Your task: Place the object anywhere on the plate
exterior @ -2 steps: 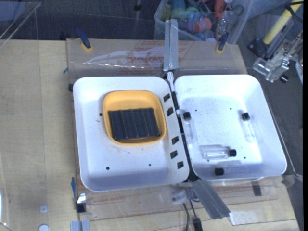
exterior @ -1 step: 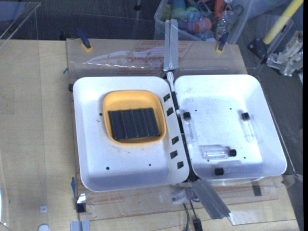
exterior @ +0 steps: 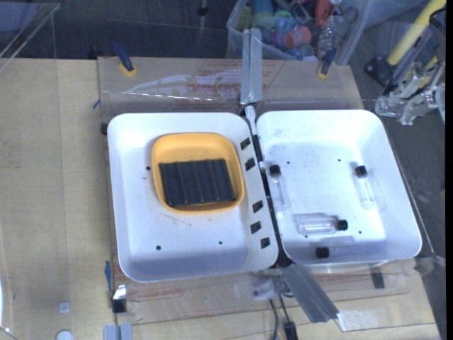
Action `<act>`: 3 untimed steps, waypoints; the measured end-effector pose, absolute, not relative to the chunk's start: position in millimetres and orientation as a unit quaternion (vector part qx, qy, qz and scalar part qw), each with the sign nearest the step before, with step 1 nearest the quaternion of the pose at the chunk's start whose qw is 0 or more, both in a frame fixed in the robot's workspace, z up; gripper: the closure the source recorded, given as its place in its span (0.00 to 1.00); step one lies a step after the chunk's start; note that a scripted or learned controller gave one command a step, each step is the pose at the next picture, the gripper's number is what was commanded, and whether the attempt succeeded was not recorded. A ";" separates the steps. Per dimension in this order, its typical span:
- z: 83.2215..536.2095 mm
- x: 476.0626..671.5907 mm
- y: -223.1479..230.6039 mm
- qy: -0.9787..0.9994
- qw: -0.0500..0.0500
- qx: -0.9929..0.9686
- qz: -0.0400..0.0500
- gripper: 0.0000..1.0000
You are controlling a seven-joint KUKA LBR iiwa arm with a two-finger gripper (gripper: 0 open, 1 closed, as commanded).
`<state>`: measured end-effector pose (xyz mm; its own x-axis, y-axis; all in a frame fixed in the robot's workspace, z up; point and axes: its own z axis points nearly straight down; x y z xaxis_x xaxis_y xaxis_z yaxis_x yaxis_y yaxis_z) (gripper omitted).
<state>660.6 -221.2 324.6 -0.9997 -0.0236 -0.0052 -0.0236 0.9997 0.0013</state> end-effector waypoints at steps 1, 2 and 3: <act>262.2 668.0 -221.6 0.984 0.002 -0.179 0.001 1.00; 287.8 668.5 -221.7 0.948 0.005 -0.319 -0.001 1.00; 300.1 668.4 -221.5 0.891 0.005 -0.453 -0.001 1.00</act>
<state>668.4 -221.5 300.1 -0.5890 -0.8081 -0.0081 -0.8081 0.5891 -0.0062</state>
